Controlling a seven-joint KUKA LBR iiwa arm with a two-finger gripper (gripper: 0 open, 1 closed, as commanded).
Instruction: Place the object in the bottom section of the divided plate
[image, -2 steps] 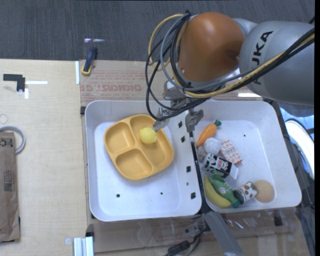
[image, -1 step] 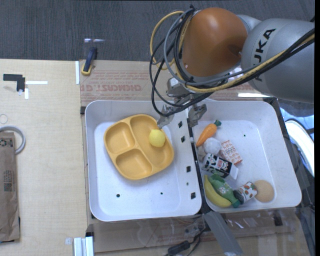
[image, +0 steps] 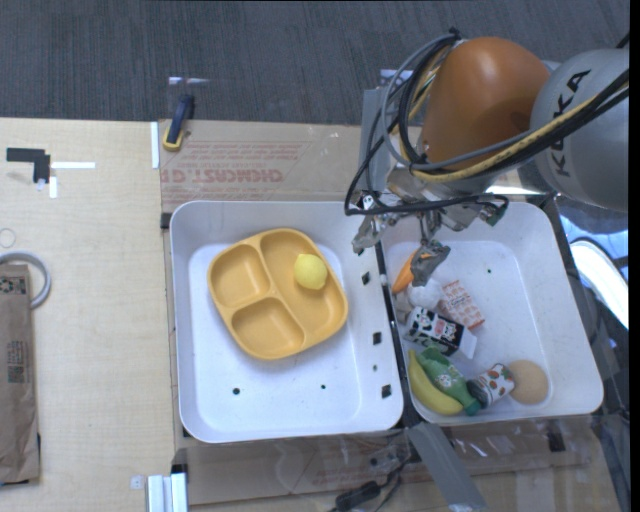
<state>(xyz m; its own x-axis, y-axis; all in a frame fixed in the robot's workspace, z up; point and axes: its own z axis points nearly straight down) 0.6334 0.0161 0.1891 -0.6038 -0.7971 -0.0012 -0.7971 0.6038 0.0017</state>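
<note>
A yellow divided plate (image: 277, 293) lies in the left bin (image: 200, 400). A yellow lemon (image: 310, 271) rests in its upper right section; the bottom section and the left section hold nothing. My gripper (image: 397, 248) hangs over the left side of the right bin (image: 560, 300), close to the wall between the bins. Its fingers (image: 364, 238) stand apart, open, and nothing is held between them. Just below it lies an orange carrot (image: 403, 277).
The right bin also holds a cow-patterned carton (image: 438, 331), a small red-and-white carton (image: 463, 303), a banana (image: 430, 392), a green item (image: 446, 367), a small bottle (image: 491, 385) and a tan egg-like ball (image: 528, 381). The arm and its cables cover that bin's far side.
</note>
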